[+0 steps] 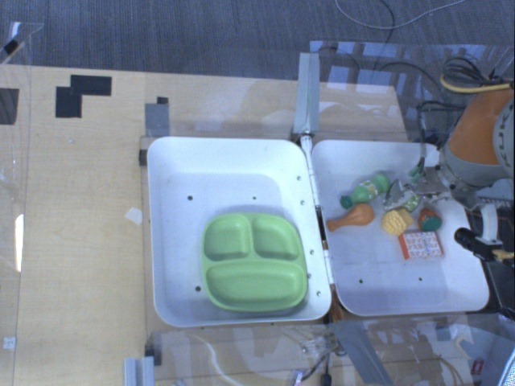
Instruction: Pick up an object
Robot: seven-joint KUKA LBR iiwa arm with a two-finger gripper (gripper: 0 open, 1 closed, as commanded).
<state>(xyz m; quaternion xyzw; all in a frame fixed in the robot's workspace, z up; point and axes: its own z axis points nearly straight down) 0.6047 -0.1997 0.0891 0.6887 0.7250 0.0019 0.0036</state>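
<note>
The right bin (402, 292) holds several toy foods. A green bottle (366, 190) lies at the back, with an orange chicken leg (354, 216) in front of it. A yellow corn piece (394, 222) sits beside them, and a small red and teal item (430, 218) lies further right. A flat red and white box (421, 245) lies nearer the front. My gripper (409, 193) hangs low over the bin's back right, just behind the corn and to the right of the bottle. The grey and orange arm (481, 135) reaches in from the right. Nothing is visibly held.
The left bin (185, 167) holds a green divided plate (254, 261) towards its front. A metal divider (316, 215) separates the two bins. Black cables (475, 244) hang by the right bin's right rim. The right bin's front half is bare white floor.
</note>
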